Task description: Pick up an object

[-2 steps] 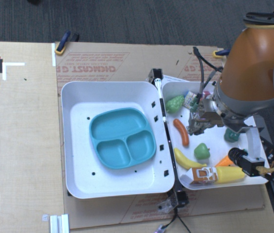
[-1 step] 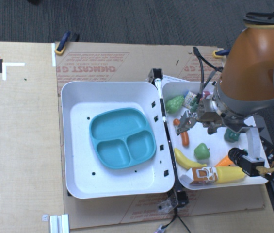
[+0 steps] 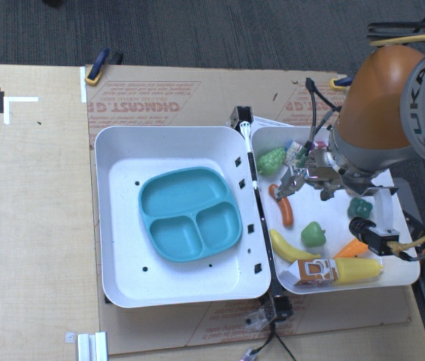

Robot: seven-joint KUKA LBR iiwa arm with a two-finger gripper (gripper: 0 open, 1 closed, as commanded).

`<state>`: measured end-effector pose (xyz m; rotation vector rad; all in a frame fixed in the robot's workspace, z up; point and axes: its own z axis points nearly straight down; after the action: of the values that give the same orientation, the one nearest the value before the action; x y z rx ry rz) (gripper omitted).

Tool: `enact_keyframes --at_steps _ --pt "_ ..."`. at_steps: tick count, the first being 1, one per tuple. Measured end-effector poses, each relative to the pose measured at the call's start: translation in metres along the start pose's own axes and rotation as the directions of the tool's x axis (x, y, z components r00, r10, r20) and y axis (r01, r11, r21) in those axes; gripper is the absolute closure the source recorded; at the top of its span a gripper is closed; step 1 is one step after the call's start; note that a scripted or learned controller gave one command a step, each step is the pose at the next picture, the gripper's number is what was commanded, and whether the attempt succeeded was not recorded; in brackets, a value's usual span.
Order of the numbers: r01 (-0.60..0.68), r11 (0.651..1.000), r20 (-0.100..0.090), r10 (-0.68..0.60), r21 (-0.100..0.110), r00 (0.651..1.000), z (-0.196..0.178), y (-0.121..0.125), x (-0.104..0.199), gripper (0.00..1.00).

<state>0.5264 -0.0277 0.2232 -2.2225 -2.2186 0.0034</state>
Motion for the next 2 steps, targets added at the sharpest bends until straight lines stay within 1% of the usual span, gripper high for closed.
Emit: enact_keyframes --at_steps 1,2 --pt "-0.001 1.000 0.000 0.001 0.001 1.000 0.0324 0.0145 -0.0189 0.00" --pt "-0.001 1.000 0.000 0.001 0.000 1.000 0.0323 0.0146 -0.0191 0.00"
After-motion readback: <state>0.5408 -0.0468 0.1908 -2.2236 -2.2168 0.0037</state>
